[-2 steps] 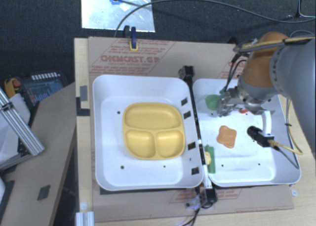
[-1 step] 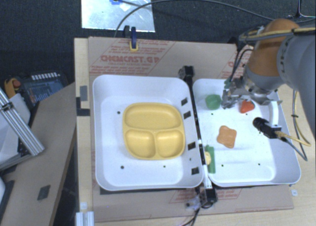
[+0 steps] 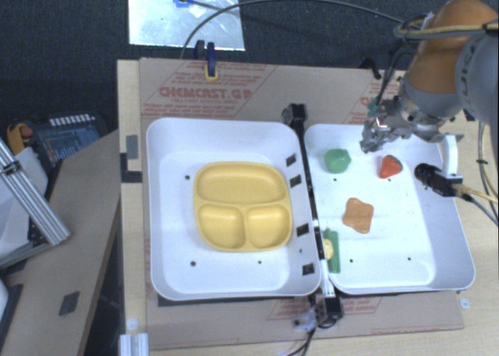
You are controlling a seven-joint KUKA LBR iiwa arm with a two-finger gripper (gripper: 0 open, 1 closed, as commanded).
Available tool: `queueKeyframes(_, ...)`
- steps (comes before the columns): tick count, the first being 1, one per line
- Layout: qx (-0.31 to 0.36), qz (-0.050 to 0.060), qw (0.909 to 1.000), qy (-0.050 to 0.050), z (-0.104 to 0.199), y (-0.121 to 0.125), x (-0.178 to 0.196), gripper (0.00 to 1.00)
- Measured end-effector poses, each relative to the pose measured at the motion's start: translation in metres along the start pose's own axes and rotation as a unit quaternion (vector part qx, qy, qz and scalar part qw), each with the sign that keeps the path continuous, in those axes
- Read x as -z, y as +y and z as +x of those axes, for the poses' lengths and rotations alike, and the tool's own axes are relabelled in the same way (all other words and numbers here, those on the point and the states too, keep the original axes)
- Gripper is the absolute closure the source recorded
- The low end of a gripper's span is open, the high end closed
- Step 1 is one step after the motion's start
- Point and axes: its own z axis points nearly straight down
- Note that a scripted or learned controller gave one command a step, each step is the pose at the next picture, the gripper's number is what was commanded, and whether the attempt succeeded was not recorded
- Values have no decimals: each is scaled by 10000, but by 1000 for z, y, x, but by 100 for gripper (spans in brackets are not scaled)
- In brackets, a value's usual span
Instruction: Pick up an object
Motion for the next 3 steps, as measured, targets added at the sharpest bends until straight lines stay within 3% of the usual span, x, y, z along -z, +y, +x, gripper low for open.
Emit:
queueKeyframes(1, 6, 0, 10000, 2, 7, 7, 60, 100)
queueKeyframes(2, 17, 34, 10000, 13, 52, -12, 64, 100)
queueKeyframes(3, 18, 47, 10000, 18, 102, -31, 44, 100)
